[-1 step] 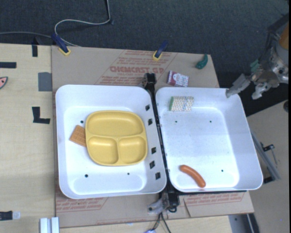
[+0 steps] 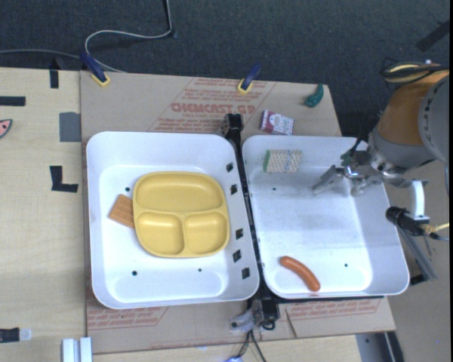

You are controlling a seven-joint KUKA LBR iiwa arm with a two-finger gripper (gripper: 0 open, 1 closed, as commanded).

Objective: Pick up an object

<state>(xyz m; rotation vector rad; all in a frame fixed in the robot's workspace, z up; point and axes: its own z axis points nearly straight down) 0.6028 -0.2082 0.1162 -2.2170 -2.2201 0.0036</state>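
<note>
An orange sausage (image 2: 300, 273) lies near the front edge of the right bin (image 2: 377, 281). A small pale green patterned packet (image 2: 283, 161) rests at that bin's back left. My gripper (image 2: 338, 182) hovers over the right bin's back right part, well away from the sausage and right of the packet. Its fingers (image 2: 325, 181) spread apart with nothing between them. The left bin (image 2: 106, 225) holds a yellow divided plate (image 2: 181, 213) with a tan cracker-like piece (image 2: 121, 211) tucked at its left side.
A small red and white wrapper (image 2: 276, 122) and a green clip (image 2: 314, 96) lie on the cardboard behind the bins. Yellow clamps (image 2: 248, 82) hold the cardboard's far edge. A black divider (image 2: 239, 202) runs between the bins.
</note>
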